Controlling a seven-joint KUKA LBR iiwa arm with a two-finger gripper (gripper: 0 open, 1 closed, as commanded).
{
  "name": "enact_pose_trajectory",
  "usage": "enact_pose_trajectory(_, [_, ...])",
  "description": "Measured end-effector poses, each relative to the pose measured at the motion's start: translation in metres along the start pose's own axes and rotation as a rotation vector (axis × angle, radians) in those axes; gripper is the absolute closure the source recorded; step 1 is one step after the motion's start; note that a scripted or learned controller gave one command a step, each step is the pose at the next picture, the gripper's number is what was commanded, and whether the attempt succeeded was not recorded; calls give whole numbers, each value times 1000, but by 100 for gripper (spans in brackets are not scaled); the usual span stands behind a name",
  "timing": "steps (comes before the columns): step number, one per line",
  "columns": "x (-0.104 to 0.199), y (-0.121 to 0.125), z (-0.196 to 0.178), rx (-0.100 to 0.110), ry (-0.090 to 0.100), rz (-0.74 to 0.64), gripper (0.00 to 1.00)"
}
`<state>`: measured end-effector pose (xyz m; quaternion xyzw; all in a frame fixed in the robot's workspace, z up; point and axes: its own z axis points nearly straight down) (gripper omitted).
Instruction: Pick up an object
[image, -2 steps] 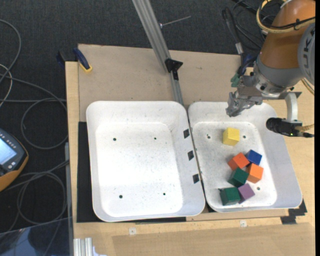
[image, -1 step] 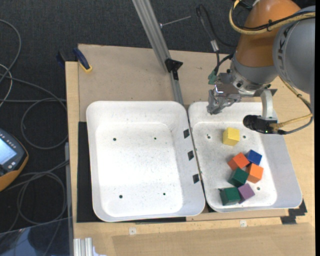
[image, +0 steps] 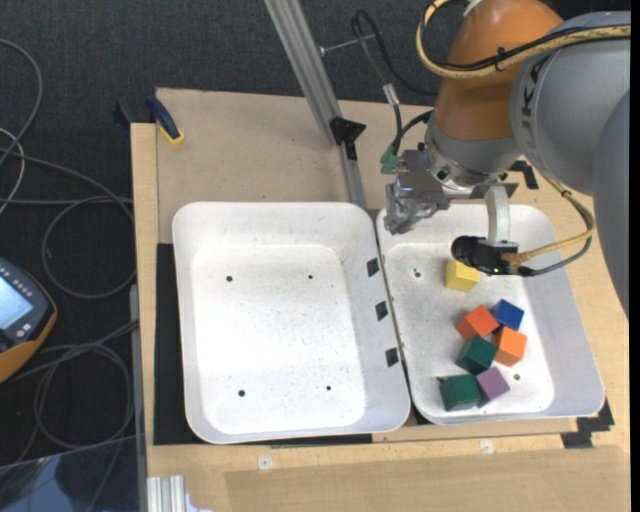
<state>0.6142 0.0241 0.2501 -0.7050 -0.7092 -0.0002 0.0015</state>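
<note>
My claw (image: 405, 215) hangs at the far edge of the right bin (image: 580, 375), close to the divide between the two bins; whether it is spread or pressed together I cannot tell, since the wrist and its cabling mask the tips, and nothing is visible between them. The candidate objects all lie in the right bin. A yellow block (image: 461, 276) sits alone near the bin's middle, nearest to my claw and apart from the rest. Nearer the camera lies a tight cluster: an orange block (image: 478, 322), a blue block (image: 509, 314), a second orange block (image: 512, 346), a green block (image: 478, 354), a purple block (image: 492, 382) and a dark green block (image: 460, 391), several touching one another. The left bin (image: 200, 400) stands beside it on the worktop (image: 250, 130). In my judgement the lone yellow block is the easier target, because it has free space on every side, whereas the clustered blocks would crowd a descent. No grasp is yet made.
</note>
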Motion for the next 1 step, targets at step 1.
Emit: enact_pose_trajectory(1, [45,4,3,-2,0,0,100])
